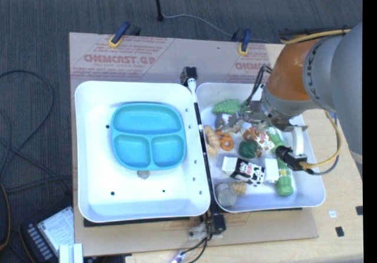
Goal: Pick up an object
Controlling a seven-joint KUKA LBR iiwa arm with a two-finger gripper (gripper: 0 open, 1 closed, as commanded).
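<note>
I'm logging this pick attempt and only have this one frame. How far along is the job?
Done: the arm has reached over the right bin, with the gripper low among the cluttered toys near the green item. In hand: nothing visibly lifted; whether anything sits between the fingers cannot be told. Left: securing an object and raising it clear. The left bin holds a blue divided tray.

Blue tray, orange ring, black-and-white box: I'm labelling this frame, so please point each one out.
Blue tray (148, 136): camera view, left bin, on the divider between its compartments.
Orange ring (227, 144): camera view, right bin, on its band.
Black-and-white box (250, 172): camera view, right bin, on its top face.
</note>
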